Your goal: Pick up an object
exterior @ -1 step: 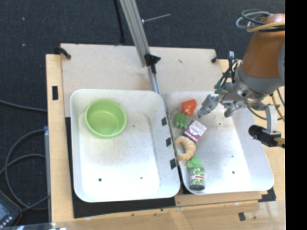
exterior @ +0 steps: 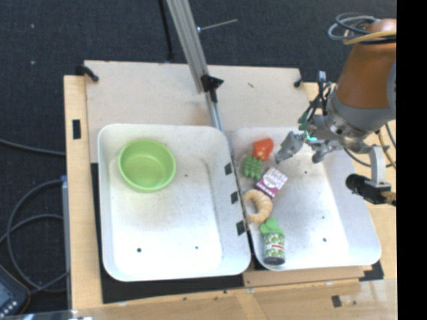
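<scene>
Bright, even light from overhead washes both white bins (exterior: 167,245) nearly flat, with only faint shadows. The whole view is a bit soft and grainy, the dark floor (exterior: 40,19) speckled with noise.

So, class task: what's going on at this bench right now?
A grey and orange robot arm reaches in over the right bin, its gripper open above the bin's upper part with nothing between its fingers. Along that bin's left side lie a red toy, a green toy, a small packet, a tan ring and a green-capped can. The left bin holds a green bowl.
</scene>
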`<state>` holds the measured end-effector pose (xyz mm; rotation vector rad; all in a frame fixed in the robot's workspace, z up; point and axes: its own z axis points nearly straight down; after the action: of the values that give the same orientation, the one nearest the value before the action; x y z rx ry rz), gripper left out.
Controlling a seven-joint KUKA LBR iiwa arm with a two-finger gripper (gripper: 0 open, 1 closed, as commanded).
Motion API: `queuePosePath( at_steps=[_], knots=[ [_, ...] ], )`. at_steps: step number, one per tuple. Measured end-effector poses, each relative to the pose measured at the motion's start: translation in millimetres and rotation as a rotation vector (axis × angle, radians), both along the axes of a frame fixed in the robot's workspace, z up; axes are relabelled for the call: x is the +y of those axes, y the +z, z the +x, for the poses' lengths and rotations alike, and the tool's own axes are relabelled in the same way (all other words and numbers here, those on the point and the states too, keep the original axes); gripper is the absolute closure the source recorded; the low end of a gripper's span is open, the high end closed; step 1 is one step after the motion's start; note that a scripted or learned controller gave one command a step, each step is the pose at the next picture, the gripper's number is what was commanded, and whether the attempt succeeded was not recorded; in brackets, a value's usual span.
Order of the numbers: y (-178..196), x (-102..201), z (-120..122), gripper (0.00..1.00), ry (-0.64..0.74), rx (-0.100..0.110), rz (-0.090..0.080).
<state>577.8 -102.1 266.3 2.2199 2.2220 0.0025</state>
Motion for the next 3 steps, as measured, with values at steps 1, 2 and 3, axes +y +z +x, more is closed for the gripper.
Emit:
queuePosePath(
  at_steps=[1, 2, 3],
  knots=[
    [-57.2, 6.4, -5.5, 0.00, -0.003, 0.006, -0.002],
    [-99.7, 3.2, -6.7, 0.00, -0.003, 0.005, -0.002],
    [-160.9, 2.0, -7.3, 0.00, -0.004, 0.001, -0.003]
  ],
)
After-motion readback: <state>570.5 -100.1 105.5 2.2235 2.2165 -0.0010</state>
